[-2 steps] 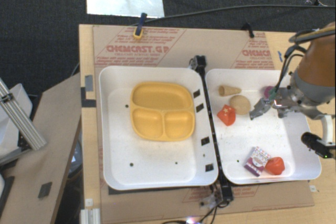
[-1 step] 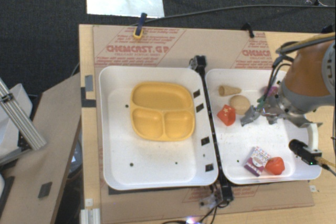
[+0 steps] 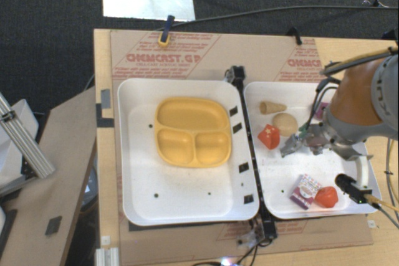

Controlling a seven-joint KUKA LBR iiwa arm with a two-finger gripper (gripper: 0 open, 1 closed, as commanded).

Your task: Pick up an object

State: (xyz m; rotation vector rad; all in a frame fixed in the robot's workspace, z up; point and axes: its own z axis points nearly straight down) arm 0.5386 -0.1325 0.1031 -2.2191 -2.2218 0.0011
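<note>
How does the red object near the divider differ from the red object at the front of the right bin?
The red object near the divider looks blocky and lies apart, beside a beige ball. The red object at the front looks rounder and touches a purple and white packet. Both lie in the right bin.

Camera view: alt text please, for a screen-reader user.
The grey arm's claw hangs low in the right bin, beside a red block and a beige ball. The left bin holds a yellow divided tray.
</note>
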